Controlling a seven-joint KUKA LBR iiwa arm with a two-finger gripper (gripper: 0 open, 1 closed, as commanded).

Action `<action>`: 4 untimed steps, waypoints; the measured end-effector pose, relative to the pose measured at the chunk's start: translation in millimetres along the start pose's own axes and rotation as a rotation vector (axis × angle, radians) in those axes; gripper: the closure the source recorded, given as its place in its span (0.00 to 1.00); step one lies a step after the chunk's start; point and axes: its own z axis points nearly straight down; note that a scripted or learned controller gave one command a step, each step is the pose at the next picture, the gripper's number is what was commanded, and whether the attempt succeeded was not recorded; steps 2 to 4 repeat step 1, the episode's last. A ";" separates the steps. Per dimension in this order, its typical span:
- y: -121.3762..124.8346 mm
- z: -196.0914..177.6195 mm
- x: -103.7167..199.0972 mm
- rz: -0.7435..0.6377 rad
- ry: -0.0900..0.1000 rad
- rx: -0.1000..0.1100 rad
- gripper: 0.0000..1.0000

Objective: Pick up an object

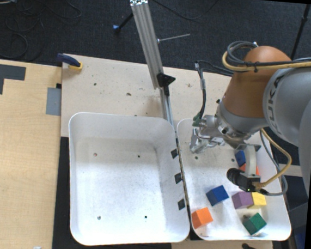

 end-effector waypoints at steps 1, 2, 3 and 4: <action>9.9 -8.6 59.1 -0.001 0.000 0.000 1.00; 9.9 -8.6 59.1 -0.001 0.000 0.000 1.00; 9.9 -8.6 59.1 -0.001 0.000 0.000 1.00; 9.9 -8.6 59.1 -0.001 0.000 0.000 1.00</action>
